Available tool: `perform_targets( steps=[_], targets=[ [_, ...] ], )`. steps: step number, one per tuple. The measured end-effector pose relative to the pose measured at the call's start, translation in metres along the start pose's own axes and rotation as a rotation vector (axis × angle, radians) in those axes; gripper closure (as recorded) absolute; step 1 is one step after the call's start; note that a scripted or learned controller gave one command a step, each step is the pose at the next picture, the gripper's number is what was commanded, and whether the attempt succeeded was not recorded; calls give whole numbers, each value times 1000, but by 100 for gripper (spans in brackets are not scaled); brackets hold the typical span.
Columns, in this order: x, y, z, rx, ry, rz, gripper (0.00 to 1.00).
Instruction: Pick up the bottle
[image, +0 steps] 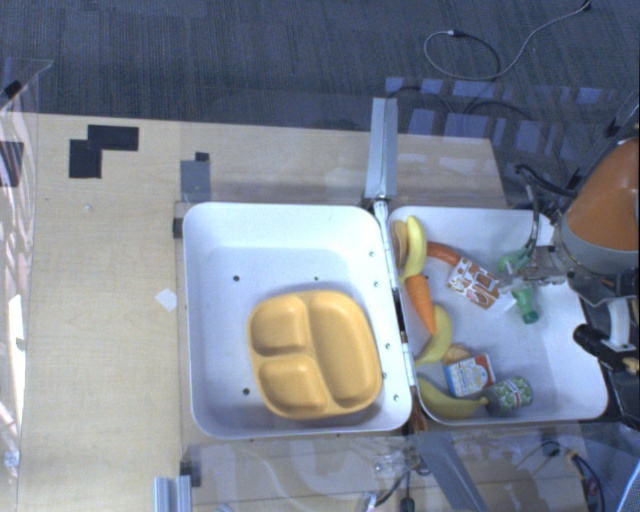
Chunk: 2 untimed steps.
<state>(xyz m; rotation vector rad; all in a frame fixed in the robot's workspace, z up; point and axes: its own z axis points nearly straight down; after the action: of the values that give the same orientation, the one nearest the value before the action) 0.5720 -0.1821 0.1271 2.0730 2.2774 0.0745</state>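
Orange-and-white packet (473, 284): printed markings, too small to read.
Small carton (467, 376): blue, white and orange print with a picture, no words legible.
Green can (509, 395): patterned label, lettering blurred.
Green bottle (522, 300): no readable label.
Black shapes on the counter (101, 149): plain patches, no text.
Readable text overall: none.

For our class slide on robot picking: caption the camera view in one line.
Gripper over green bottle in right bin; yellow tray in left bin.
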Motion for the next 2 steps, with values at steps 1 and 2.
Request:
perform_targets(
  steps=[1,2],
  targets=[
    [-1,0,0,1,-1,1,0],
    [-22,17,41,67,9,9,0]
  ],
)
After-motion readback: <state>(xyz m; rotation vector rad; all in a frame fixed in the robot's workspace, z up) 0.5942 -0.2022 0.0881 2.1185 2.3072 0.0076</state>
